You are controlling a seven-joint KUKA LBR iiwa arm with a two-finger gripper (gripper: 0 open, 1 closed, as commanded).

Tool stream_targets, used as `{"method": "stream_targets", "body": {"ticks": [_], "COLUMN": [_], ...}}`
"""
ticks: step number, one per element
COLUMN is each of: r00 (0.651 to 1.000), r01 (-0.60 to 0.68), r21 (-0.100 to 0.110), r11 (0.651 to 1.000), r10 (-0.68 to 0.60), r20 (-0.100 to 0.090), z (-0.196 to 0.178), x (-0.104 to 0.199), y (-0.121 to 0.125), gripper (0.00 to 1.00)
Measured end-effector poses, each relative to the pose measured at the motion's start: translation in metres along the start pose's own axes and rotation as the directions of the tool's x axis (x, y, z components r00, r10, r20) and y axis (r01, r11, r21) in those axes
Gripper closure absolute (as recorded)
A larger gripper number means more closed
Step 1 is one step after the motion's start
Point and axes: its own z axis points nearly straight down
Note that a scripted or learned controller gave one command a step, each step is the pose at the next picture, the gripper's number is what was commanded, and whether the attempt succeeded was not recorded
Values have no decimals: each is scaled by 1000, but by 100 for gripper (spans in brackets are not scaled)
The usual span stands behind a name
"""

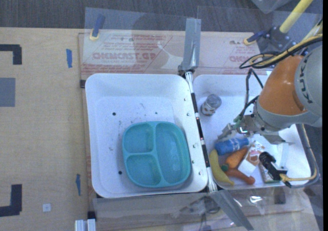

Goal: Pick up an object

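Observation:
My gripper [233,128] hangs low in the right bin [233,87], open, with nothing between its fingers. It is just above the upper end of a blue bottle [231,146] that lies on its side. Packed close below the bottle are an orange carrot [236,158], a yellow banana [219,169] along the bin's left wall, and a red-orange piece [242,176] near the front. A white card with red print [253,156] lies to the right of the carrot. Apart from these, a small silver can [211,104] stands at the bin's far left.
The left bin [102,122] holds a teal divided plate [156,154] in its front right part. A metal divider [191,50] rises between the bins at the back. The arm's orange band [281,91] hangs over the right bin's right side.

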Motion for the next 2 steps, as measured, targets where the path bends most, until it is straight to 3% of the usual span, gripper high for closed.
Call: {"method": "stream_targets", "body": {"ticks": [1, 2], "r00": [998, 997], "r01": [-69, -73], "r21": [2, -4], "r11": [998, 997], "r10": [69, 73], "r20": [3, 4], "z": [0, -10], "x": [-48, -49], "y": [-58, -56], "gripper": [0, 100]}}
